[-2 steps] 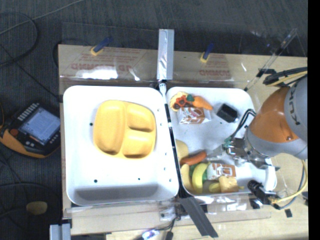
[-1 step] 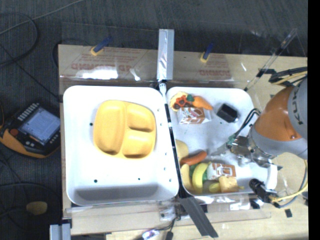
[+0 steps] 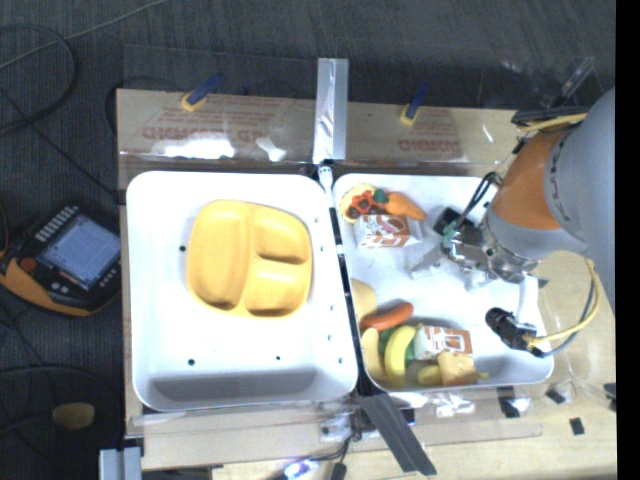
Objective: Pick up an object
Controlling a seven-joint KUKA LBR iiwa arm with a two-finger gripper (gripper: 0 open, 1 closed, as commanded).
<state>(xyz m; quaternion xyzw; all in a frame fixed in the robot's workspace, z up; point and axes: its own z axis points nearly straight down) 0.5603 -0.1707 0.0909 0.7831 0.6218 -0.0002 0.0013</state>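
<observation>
Fingers (image 3: 440,258) (blurred) above right bin (image 3: 430,186)

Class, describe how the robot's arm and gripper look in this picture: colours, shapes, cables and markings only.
The arm is a thick, rounded grey tube with a broad orange band above the wrist. Below the band sits a silvery metal wrist, ending in a small dark and metallic gripper with a touch of green. A yellow cable loops beside it to a black connector. No markings are legible.

arm (image 3: 575,183) cut off at the picture's right edge. gripper (image 3: 452,251) too blurred to read finger state. right bin (image 3: 440,193) right rim hidden under the arm. toy food (image 3: 415,350) at near edge too jumbled to separate.
</observation>
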